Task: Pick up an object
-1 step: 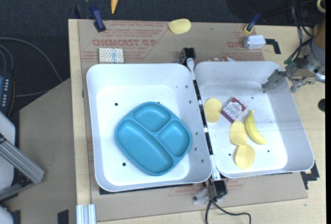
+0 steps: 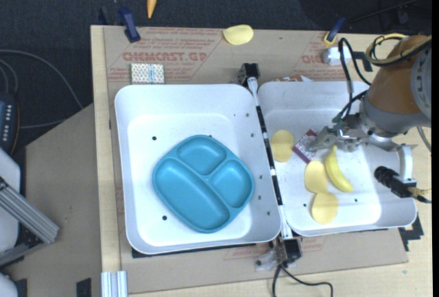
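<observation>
The right bin [image 2: 384, 217] holds a yellow banana [image 2: 337, 173], a pale yellow round piece [image 2: 281, 145] near its left wall, and two more yellow pieces, one [image 2: 315, 177] beside the banana and one [image 2: 324, 207] nearer the front. A small dark red packet [image 2: 304, 148] lies between the round piece and the banana. My gripper [image 2: 332, 138] reaches in from the right and hangs low, just above the banana's upper end and right of the packet. No object can be seen between its tips.
In the left bin [image 2: 130, 124] lies a blue divided plate [image 2: 202, 182]. On the bench behind the bins sit a yellow lemon-like thing [image 2: 238, 34], a small patterned packet [image 2: 147, 73] and a blue clip [image 2: 128, 25]. A toy carrot [image 2: 151, 4] lies on the floor beyond.
</observation>
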### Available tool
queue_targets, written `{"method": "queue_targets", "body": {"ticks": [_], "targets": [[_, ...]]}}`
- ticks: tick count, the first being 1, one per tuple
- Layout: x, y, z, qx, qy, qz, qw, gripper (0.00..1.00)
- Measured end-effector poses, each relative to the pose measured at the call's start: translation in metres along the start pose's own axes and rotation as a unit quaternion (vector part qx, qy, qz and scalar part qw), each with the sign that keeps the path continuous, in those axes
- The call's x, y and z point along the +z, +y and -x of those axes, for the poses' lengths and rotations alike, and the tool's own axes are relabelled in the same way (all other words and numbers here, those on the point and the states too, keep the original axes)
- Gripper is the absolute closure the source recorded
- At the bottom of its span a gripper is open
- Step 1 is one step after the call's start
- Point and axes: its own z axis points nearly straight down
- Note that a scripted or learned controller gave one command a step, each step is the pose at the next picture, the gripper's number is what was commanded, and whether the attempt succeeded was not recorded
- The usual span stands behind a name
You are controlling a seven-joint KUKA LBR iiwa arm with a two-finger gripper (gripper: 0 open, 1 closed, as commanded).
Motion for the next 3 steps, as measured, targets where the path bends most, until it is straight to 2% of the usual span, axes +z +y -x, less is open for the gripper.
{"method": "queue_targets", "body": {"ticks": [1, 2, 3], "targets": [[0.0, -0.035, -0.02, 0.001, -0.001, 0.002, 1.0, 0.0], [0.003, -0.059, -0.034, 0.001, 0.0, -0.002, 1.0, 0.0], [-0.007, -0.059, -0.035, 0.001, 0.001, -0.001, 1.0, 1.0]]}}
